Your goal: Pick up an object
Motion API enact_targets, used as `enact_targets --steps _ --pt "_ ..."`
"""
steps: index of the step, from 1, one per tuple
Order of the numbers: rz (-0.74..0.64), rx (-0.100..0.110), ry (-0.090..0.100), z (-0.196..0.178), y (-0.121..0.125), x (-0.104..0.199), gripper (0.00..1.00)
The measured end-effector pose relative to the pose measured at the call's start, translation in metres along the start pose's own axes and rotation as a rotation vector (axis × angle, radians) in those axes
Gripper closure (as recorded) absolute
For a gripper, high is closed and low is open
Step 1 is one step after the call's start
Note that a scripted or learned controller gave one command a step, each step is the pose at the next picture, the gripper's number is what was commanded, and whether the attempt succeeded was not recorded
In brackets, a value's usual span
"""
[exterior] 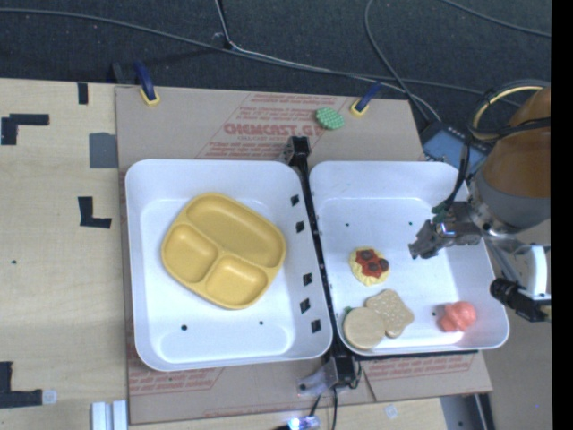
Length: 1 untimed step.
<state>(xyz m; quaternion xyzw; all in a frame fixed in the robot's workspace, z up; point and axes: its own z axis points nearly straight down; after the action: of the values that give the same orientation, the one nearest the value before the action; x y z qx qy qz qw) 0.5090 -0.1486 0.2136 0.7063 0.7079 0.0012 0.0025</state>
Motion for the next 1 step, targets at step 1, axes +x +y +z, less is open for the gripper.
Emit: enact_targets --steps 1 --pt "0.001 0.004 0.001 -0.0131 0.0007 0.0002 1.0"
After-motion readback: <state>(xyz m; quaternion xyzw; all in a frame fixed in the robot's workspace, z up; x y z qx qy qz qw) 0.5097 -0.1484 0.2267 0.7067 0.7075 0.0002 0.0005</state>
